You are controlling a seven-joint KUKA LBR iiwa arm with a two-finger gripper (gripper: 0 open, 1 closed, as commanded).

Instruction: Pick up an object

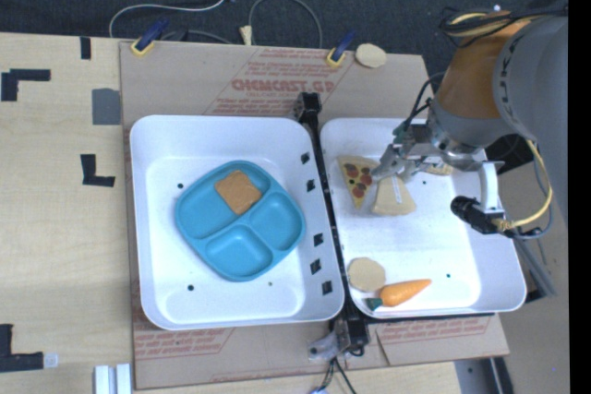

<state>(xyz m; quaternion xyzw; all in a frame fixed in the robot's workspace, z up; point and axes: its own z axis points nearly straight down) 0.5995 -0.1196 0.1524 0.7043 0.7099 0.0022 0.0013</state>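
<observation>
In the right bin [462, 263] lie a pizza slice [356, 179], a pale cheese-like wedge [394, 197], a round beige cookie [367, 272] and an orange carrot [404, 292]. My gripper [395, 163] hangs over the bin's upper middle, just above the wedge and right of the pizza slice. Nothing shows between its fingers. The left bin [166, 143] holds a blue divided plate [240, 220] with a brown toast square [238, 191] in its top compartment.
A black divider [319, 198] runs between the two bins. A small beige disc [371, 56] lies on the cardboard behind the right bin. Cables [222, 5] trail across the dark floor at the back. The grey arm [499, 88] covers the right bin's far right corner.
</observation>
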